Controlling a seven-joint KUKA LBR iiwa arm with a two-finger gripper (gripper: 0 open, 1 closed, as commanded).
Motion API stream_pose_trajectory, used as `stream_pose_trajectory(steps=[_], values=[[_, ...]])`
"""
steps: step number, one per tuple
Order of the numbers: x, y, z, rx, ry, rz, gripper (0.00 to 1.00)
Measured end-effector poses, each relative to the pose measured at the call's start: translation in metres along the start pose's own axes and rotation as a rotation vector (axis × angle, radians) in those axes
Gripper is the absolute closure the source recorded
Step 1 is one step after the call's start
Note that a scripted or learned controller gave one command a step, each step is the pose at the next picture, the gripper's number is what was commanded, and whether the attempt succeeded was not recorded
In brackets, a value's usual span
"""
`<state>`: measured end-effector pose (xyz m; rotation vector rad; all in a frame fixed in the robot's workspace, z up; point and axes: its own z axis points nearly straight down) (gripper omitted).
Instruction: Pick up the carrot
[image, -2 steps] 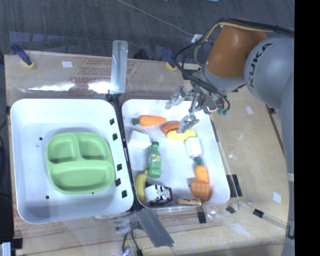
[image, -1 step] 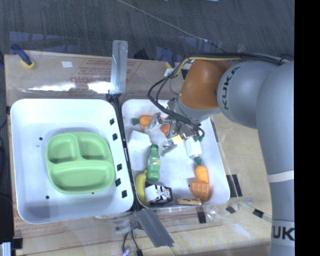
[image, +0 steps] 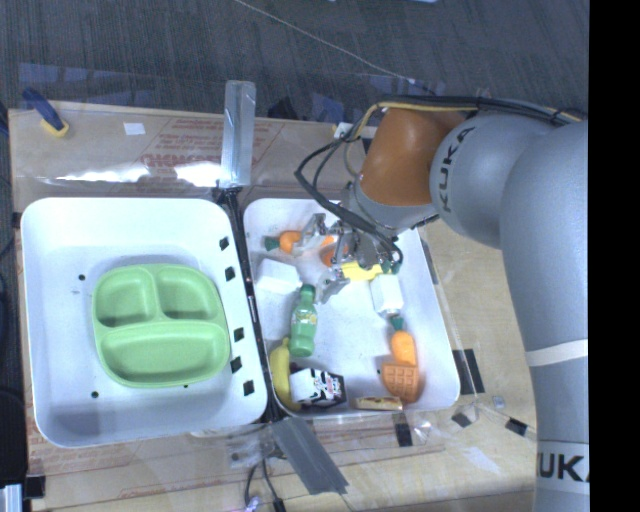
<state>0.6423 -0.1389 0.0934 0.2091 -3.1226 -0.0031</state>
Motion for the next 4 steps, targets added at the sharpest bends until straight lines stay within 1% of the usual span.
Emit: stream_pose_trajectory(steps=[1, 2, 3, 4], values=[[-0.006, 0.0, 0.007, -0.012, 0.036, 0.376, 0.0], [0.007, -0.011, 0.006, -0.006, 0.018, 0.643, 0.0], [0.097, -0.035, 0.003, -0.008, -0.005, 1.108, 0.0], [0.152, -0.051, 0.003, -0.003, -0.012, 0.771, 0.0]])
